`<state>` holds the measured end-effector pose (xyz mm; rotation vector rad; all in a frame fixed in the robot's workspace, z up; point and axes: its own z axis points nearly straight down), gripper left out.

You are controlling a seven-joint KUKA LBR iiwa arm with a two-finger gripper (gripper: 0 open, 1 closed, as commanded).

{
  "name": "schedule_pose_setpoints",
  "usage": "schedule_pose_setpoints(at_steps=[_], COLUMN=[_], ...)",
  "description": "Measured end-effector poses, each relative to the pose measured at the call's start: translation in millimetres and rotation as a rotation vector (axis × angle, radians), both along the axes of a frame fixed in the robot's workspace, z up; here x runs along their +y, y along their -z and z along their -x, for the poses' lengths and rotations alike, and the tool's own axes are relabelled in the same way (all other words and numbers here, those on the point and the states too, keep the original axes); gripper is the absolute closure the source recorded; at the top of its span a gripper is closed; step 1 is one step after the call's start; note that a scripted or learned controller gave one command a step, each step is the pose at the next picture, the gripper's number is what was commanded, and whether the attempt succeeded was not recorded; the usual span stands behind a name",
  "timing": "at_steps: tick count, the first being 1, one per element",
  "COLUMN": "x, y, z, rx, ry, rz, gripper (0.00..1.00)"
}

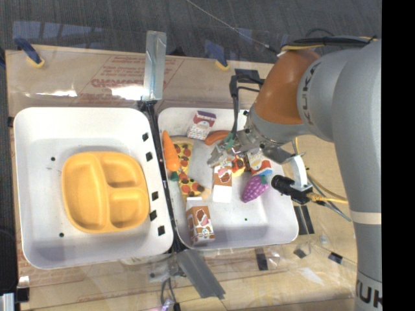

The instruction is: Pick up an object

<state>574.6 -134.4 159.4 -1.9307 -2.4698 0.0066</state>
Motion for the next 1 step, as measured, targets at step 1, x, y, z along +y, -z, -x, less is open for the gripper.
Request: schedule_pose_setpoints(at_steps=[1], x=[58.1], y=[-98.2], z=[19.1], rx=[-0.012], ry=[0.132], rz=[0.001], gripper=[1.00])
